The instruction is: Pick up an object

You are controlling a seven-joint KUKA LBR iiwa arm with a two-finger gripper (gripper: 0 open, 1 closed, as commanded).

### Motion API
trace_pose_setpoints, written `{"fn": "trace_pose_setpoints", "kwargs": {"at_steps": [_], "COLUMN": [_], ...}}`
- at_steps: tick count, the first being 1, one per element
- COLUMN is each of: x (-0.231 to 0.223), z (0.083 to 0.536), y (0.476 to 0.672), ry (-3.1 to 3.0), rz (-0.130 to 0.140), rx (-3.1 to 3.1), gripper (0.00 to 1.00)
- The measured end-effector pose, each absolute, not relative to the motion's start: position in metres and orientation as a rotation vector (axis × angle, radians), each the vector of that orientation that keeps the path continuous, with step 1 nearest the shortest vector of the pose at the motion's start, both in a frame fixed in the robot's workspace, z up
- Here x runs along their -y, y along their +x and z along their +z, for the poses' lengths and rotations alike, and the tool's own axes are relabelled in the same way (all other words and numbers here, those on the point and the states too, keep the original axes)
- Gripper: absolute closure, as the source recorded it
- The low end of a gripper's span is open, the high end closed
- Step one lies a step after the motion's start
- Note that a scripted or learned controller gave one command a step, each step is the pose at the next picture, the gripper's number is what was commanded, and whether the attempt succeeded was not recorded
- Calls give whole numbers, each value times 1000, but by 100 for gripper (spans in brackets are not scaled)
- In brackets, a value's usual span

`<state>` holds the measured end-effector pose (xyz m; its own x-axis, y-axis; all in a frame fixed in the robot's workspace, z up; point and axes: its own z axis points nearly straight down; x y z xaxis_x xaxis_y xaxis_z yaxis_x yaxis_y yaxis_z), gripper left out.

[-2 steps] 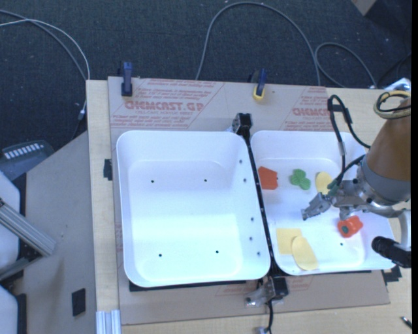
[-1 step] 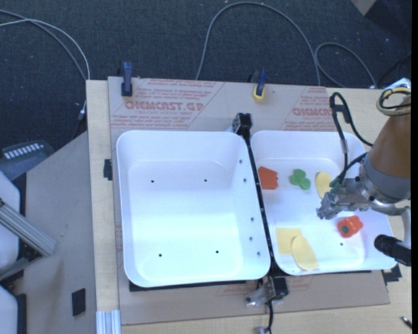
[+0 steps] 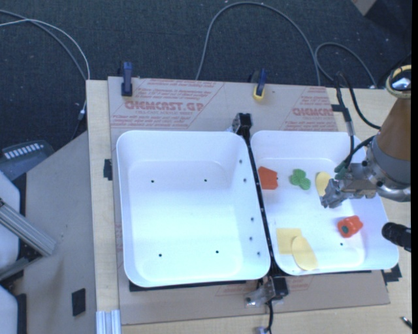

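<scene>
the board (image 3: 163, 104) under the bins reads "chemcast gp" in red.

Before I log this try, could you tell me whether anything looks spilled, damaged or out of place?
Nothing stands out. The orange block, green piece, red-orange piece and yellow pieces all lie inside the right bin.

A robotics lab: a plywood table (image 3: 101, 196) carries two white bins (image 3: 124, 215) clamped by blue clamps (image 3: 126, 77), cables (image 3: 248, 19) trail over dark carpet (image 3: 163, 39), beside aluminium framing (image 3: 26, 228).
</scene>
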<state>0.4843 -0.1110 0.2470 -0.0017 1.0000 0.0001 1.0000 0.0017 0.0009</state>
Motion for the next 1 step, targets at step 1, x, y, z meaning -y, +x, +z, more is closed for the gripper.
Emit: {"fn": "trace_pose_setpoints", "kwargs": {"at_steps": [1], "x": [150], "z": [319], "y": [480], "ry": [2289], "rz": [1], "rx": [-2147], "gripper": [100]}}
